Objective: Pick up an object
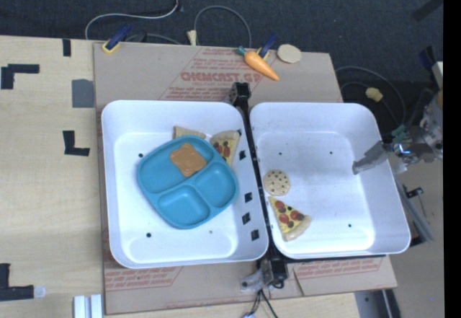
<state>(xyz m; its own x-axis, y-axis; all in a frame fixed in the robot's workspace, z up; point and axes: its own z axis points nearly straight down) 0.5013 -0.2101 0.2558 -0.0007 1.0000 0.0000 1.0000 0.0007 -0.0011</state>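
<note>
Gripper (369,158), finger state impossible to tell, is hanging at the right bin's (324,113) 3 o'clock rim, clear of candidates: cookie (276,182) and pizza slice (289,217) are lying at 8 o'clock, unobstructed for picking

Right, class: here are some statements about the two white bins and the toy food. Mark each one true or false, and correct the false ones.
1. The blue tray lies in the left bin. True.
2. The brown toast piece rests on the blue tray. True.
3. The round cookie lies in the left bin. False: it lies in the right bin, near the divider.
4. The toy carrot lies inside the right bin. False: it lies on the cardboard beyond both bins.
5. A pizza slice lies just below the cookie in the view. True.
6. The gripper is over the blue tray. False: it is at the right bin's right edge.
</note>
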